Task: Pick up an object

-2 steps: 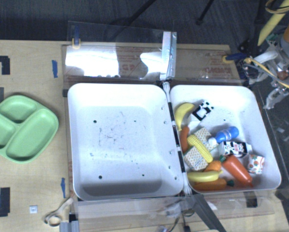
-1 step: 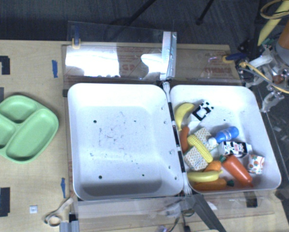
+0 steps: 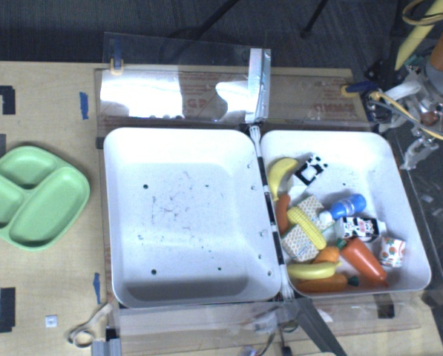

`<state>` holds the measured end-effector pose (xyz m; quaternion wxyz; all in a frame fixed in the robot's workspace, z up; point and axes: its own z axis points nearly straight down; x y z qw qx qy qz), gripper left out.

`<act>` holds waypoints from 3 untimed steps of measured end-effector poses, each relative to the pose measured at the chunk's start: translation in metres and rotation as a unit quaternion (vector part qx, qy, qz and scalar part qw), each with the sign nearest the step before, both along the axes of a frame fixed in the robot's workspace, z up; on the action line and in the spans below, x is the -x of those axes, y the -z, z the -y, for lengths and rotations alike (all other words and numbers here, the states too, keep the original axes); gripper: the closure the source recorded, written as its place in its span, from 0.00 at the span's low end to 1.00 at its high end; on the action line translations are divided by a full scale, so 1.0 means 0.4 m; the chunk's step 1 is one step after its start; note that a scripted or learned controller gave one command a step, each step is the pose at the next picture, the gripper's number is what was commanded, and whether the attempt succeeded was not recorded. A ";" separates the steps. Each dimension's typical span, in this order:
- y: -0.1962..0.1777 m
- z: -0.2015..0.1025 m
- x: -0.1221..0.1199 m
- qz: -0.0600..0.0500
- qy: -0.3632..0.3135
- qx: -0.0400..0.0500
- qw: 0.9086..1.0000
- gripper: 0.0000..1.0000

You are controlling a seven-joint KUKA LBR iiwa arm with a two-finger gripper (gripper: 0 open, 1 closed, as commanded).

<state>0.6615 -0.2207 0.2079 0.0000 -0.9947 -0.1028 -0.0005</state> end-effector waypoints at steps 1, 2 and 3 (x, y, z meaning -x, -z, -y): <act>-0.026 -0.005 -0.003 0.000 -0.002 0.000 1.000 1.00; 0.028 -0.002 0.030 -0.002 0.002 -0.001 1.000 1.00; -0.079 -0.021 -0.002 0.000 -0.016 -0.001 1.000 1.00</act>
